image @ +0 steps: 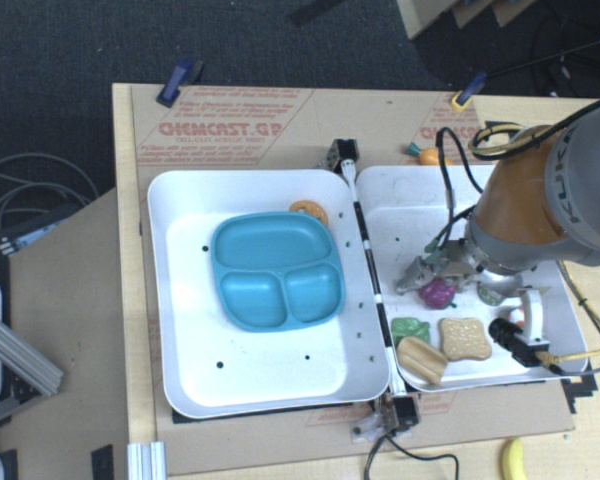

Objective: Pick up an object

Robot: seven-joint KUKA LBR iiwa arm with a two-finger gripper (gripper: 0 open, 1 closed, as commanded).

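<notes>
My gripper [428, 274] is low in the right bin [400, 193], its metal fingers reaching left over a purple object [438, 293] that lies just below them. I cannot make out whether anything sits between the fingers. Near the bin's front edge lie a green piece [410, 327], a tan bread-roll shape [421, 359] and a tan toast-like slice [465, 338].
The left bin [180, 368] holds a blue three-compartment plate [277, 269] and a small orange-brown item [308, 210] at the plate's far edge. A black divider clip [343, 153] sits between the bins. The arm's grey and orange body [540, 198] covers the right bin's right half.
</notes>
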